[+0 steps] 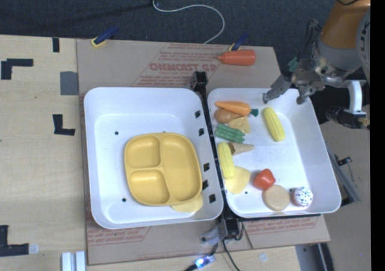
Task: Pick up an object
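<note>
Plastic food, smooth and glossy, with a knobbly corn cob (pixel 274 123), is heaped in the right bin (pixel 313 143); the pincer (pixel 284 94) is spread empty over its far rim, the arm cropped.

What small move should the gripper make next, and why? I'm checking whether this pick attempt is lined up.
Probably a short descent toward the corn cob. The gripper hangs over the far edge of the right bin, its open fingers holding nothing, and that cob lies just below it with bare bin floor around, apart from the carrot and the crowded pile by the divider.
</note>
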You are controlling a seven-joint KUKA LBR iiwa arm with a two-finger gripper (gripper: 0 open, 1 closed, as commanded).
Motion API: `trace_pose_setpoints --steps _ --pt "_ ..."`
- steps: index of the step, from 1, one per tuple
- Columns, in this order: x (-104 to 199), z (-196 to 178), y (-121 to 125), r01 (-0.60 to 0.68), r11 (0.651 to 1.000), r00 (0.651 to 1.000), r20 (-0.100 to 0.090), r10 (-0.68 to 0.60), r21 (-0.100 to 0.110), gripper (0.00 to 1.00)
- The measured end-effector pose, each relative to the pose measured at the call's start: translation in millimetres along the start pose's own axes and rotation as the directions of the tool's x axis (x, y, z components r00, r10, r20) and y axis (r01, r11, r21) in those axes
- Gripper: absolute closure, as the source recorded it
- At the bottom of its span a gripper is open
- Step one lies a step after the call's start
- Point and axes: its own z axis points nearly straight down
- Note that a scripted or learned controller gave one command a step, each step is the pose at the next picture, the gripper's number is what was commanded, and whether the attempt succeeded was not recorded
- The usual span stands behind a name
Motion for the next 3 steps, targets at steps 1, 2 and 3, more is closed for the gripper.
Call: trace_pose_setpoints --steps 1,2,3 --pt "-0.2 48.0 0.1 0.001 1.000 1.000 0.000 -0.001 0.004 0.00" --pt "5.4 115.8 2.2 0.002 1.000 1.000 -0.001 -0.002 0.005 0.00" --pt "8.1 153.2 3.3 0.002 1.000 1.000 -0.003 -0.002 -0.002 0.00"
